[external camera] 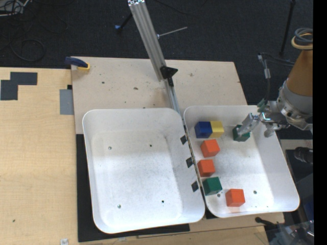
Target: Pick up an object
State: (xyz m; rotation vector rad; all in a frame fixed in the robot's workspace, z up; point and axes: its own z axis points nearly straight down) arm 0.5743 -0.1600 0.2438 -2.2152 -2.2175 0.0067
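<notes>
We see two shallow white plastic bins side by side on the bench. The left bin (97, 131) has a bare floor, so open room lies across its whole width. The right bin (286, 188) holds a loose column of cubes along its left wall, by the divider between the bins: a blue cube (203, 129) touching a yellow cube (217, 128) at the far end, then an orange cube (210, 148), a second orange cube (206, 167) and a dark green cube (212, 186) close to the divider, and a third orange cube (235, 197) near the front rim. The right half of that bin's floor is bare, up to its right rim.

The grey arm with its orange band (302, 75) reaches in over the right bin's far right corner. Its silver two-finger gripper (249, 127) hangs near the far rim, pointing left. A small dark green block (240, 133) sits at the fingertips, just right of the yellow cube but apart from it. The block appears to lie between the fingers, which look narrowed around it, though we cannot tell for certain at this size whether they clamp it or merely touch it, nor whether it is lifted off the floor.

A slanted aluminium rail (150, 40) crosses the far bench above the divider.
</notes>
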